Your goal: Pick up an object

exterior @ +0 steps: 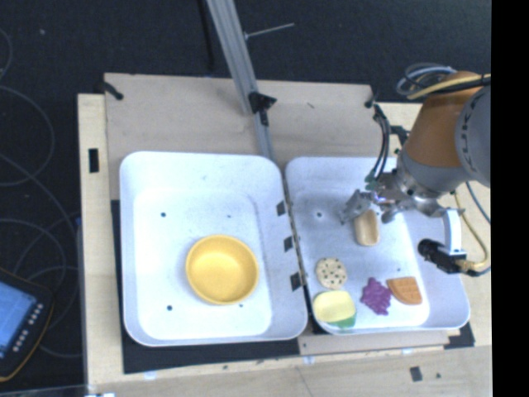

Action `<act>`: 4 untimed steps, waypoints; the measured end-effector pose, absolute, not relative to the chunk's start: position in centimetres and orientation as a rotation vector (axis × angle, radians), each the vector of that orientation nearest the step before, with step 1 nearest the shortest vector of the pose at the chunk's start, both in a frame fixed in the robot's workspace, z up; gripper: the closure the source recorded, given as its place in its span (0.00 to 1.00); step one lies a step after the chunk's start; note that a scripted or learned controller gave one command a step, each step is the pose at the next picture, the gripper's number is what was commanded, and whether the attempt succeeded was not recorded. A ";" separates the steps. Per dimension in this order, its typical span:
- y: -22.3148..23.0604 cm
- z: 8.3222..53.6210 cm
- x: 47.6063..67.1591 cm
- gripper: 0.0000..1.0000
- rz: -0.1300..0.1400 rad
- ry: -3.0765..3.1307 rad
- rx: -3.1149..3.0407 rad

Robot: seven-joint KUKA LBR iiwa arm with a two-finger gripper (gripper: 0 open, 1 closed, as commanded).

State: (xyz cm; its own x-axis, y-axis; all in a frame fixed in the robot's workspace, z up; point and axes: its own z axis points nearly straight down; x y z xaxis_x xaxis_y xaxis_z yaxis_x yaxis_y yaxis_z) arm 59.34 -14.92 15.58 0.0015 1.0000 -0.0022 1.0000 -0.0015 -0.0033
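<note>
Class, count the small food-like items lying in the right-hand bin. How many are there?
5: a tan bread-like piece beneath the gripper, a speckled cookie, a yellow-green item at the front corner, purple grapes, an orange wedge. The arm may hide others.

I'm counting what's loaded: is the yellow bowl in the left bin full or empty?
Empty. The yellow bowl sits upright in the left bin, its opening facing the camera, and its inside shows plain yellow with no item in it.

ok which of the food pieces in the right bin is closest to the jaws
The tan bread-like piece, just under the gripper; the cookie and the others lie lower, near the bin's front edge.
</note>
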 end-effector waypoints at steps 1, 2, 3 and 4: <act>-15.1 10.6 59.5 0.00 0.000 -2.224 -2.226; -15.2 11.9 59.6 1.00 -0.007 -2.220 -2.234; -15.5 16.3 59.7 1.00 -0.005 -2.220 -2.230; -15.6 21.4 59.9 1.00 -0.006 -2.229 -2.223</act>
State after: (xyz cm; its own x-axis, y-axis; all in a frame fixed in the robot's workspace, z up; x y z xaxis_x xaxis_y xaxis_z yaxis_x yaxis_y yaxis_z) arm 59.88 -15.61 21.43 -0.0028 1.0000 -0.0017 1.0000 0.0028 0.0071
